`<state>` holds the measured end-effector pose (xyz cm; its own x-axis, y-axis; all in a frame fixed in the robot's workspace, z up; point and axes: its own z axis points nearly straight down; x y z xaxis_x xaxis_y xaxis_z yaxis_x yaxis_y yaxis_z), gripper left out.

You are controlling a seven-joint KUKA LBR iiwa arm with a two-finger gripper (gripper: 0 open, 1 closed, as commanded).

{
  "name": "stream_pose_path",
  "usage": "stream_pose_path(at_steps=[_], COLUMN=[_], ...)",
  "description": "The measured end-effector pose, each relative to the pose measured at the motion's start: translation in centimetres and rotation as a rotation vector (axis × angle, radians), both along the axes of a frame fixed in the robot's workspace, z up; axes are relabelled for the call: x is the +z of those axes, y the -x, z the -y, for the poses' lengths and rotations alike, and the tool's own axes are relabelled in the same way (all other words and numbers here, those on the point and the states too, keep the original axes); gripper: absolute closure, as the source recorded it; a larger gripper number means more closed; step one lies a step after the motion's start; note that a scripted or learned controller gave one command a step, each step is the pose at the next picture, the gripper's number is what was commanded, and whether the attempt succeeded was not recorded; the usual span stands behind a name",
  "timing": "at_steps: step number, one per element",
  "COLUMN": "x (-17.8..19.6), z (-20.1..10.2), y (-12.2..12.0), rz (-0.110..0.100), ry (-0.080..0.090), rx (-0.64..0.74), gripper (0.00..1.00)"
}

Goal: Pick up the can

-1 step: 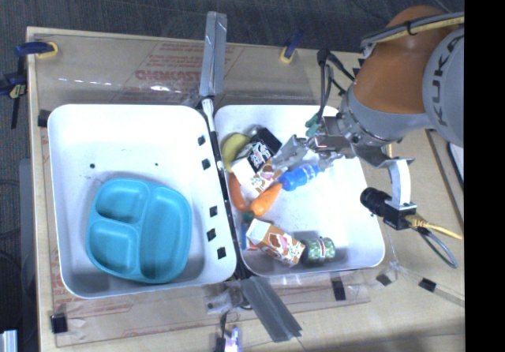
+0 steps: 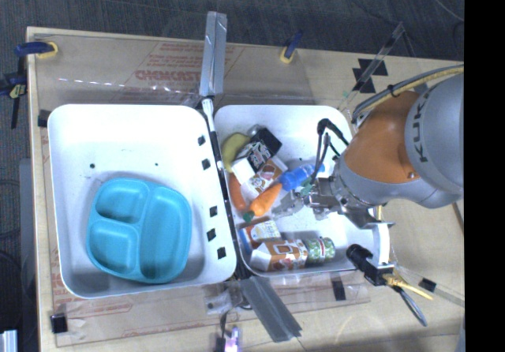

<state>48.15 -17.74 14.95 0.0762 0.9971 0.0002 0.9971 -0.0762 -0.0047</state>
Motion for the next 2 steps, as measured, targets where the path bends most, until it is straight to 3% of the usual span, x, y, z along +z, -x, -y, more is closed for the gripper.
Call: stream_pose_path(at_steps=[1,2], x=[5.7,-4.9], z=[3.1,-1.3], y=[0.4,-1.8], rz=[0.003,0.001], ry=[0.001,-0.001], rx=[-0.028,-0.022], gripper=[0.0,0.0])
